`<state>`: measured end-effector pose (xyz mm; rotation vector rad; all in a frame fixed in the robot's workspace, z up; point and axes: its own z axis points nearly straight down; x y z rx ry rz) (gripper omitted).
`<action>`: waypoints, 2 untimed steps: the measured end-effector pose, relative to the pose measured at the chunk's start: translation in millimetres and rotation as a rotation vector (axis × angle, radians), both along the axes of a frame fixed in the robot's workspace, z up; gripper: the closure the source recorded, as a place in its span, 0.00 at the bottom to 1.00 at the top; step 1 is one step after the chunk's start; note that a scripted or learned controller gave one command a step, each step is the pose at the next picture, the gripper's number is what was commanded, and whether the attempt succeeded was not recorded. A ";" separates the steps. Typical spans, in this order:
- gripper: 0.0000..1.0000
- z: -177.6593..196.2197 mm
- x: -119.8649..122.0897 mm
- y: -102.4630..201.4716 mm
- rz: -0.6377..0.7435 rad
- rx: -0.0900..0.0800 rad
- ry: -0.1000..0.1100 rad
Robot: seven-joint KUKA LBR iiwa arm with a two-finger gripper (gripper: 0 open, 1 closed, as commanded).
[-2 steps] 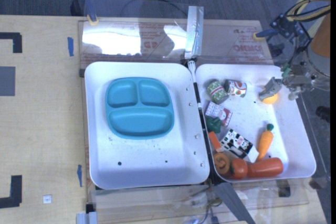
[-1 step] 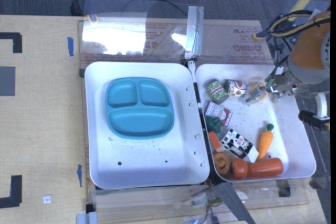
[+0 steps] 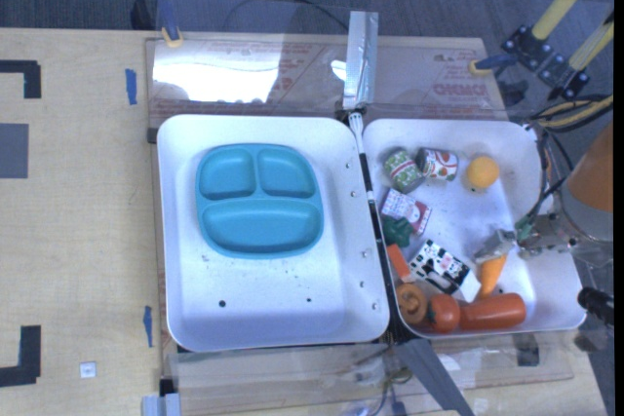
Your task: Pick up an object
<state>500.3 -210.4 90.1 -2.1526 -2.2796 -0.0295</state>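
Observation:
The right bin [image 3: 517, 143] holds several small items. A green can [image 3: 402, 168] and a red and white can [image 3: 438, 164] lie at the back, beside a yellow lemon [image 3: 481, 172]. A pink and white packet [image 3: 404, 208], a dark green piece [image 3: 396, 231] and a cow-patterned box [image 3: 439, 266] lie in the middle. A red sausage [image 3: 493, 310], a red tomato [image 3: 445, 312] and a brown round piece [image 3: 411, 300] sit along the front wall. My gripper [image 3: 507, 242] hangs low at the bin's right side, just above a small orange carrot [image 3: 491, 274].
The left bin [image 3: 185, 307] carries a blue divided plate [image 3: 260, 200]. A clear sheet [image 3: 244, 68] and a metal post [image 3: 360, 58] stand behind the bins. Cables and the arm's orange band [image 3: 597, 178] crowd the right edge.

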 end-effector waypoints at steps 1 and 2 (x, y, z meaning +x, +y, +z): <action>1.00 5.6 0.4 -5.0 -0.004 -0.013 -0.004; 1.00 122.1 7.3 15.3 -0.073 -0.019 0.003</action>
